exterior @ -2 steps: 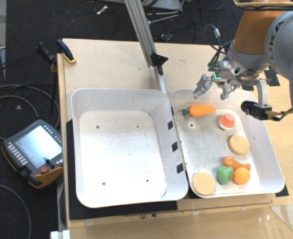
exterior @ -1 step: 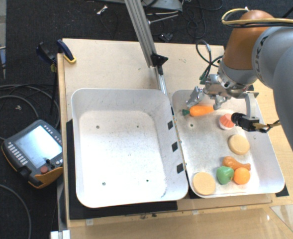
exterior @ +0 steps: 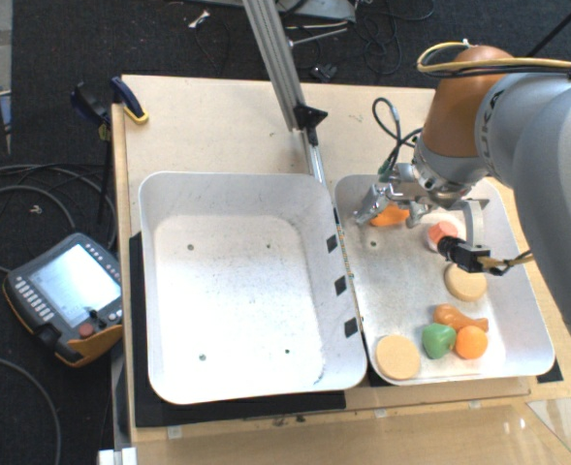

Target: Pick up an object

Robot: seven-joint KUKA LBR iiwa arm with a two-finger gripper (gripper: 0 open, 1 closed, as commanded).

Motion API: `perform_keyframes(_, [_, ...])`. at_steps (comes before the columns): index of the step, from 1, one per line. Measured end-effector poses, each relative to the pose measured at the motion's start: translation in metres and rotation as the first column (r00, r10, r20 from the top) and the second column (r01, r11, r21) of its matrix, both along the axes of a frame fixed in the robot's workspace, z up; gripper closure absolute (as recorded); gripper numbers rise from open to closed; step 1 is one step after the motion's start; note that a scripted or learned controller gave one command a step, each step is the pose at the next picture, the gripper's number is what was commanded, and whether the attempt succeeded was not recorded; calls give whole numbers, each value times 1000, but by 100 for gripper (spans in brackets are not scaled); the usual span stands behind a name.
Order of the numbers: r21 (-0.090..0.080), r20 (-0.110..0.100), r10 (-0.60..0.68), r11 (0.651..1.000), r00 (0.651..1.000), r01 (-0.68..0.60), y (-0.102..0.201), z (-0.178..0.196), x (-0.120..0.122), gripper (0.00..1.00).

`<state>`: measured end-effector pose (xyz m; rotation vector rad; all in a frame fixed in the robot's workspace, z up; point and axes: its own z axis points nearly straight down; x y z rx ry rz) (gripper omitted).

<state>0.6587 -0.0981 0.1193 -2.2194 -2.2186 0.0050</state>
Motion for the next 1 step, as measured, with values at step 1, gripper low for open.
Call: perform_keyframes(1, [0, 2, 0, 1000, 1000, 0, 1, -26, 0, 0])
